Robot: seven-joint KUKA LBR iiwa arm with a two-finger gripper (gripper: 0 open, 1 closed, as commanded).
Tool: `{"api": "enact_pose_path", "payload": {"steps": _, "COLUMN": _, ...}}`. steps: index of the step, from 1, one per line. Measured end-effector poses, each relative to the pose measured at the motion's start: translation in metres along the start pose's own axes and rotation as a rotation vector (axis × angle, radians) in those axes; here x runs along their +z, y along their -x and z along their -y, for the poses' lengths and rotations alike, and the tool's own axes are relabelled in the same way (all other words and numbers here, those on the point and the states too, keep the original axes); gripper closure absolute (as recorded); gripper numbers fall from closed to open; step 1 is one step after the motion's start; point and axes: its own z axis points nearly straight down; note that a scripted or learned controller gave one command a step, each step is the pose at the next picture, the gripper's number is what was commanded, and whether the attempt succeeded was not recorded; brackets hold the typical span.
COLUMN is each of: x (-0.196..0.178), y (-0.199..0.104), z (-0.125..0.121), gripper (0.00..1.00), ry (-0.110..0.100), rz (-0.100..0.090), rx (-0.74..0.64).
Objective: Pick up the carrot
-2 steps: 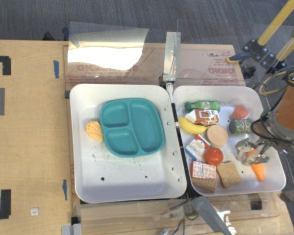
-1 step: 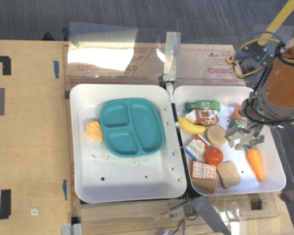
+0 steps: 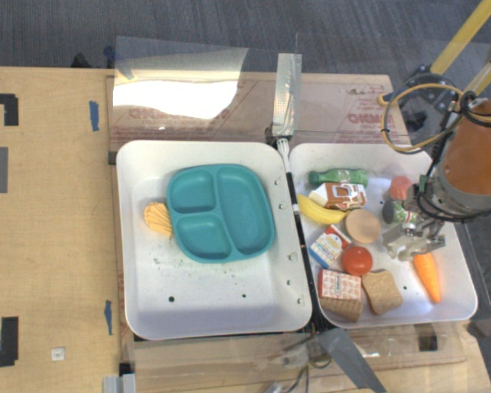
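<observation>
The orange carrot (image 3: 427,276) lies in the right bin (image 3: 462,301), near its right wall, with its tip pointing toward the front. My gripper (image 3: 409,241) hangs just above and to the left of the carrot's thick end, low over the bin floor. The grey wrist and orange band (image 3: 475,158) rise behind it to the right. Nothing is visibly held.
The right bin also holds a green bottle (image 3: 337,176), a banana (image 3: 317,211), a tomato (image 3: 357,260), a bread slice (image 3: 381,291), small cartons and a red box (image 3: 340,293). In the left bin (image 3: 147,301) are a teal divided plate (image 3: 221,211) and a yellow shell-shaped piece (image 3: 157,217).
</observation>
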Motion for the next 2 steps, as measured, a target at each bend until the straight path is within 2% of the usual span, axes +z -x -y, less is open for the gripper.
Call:
{"api": "enact_pose_path", "payload": {"steps": 1, "x": 0.023, "y": -0.02, "z": 0.02, "gripper": 1.0, "ry": -0.007, "rz": 0.006, "rx": -0.607}}
{"api": "enact_pose_path", "payload": {"steps": 2, "x": 0.024, "y": -0.004, "z": -0.066, "gripper": 1.0, "ry": -0.008, "rz": -0.006, "rx": -0.78}}
